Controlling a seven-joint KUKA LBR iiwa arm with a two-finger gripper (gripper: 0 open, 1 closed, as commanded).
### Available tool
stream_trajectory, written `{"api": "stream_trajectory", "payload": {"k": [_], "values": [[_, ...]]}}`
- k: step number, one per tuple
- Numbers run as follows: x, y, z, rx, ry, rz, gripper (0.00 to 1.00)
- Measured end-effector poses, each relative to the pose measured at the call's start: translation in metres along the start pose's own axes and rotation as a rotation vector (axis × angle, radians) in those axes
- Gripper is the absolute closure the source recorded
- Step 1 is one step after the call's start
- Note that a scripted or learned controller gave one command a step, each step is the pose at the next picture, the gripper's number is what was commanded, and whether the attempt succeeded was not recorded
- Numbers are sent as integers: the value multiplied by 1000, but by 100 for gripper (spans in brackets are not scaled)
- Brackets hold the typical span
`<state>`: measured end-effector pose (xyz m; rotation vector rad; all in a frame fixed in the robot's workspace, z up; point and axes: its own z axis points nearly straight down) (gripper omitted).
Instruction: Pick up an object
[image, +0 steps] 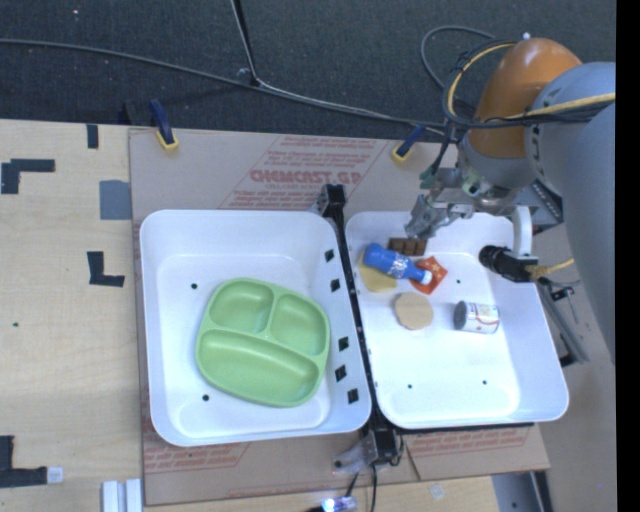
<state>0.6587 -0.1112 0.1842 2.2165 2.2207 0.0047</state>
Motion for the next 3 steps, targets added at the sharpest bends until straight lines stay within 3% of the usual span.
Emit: {"api": "stream_trajectory", "payload": {"k": [2, 3], "values": [[-2, 2, -107, 2, 0, 0, 100], [40, -24, -106, 7, 1, -2, 100]]}}
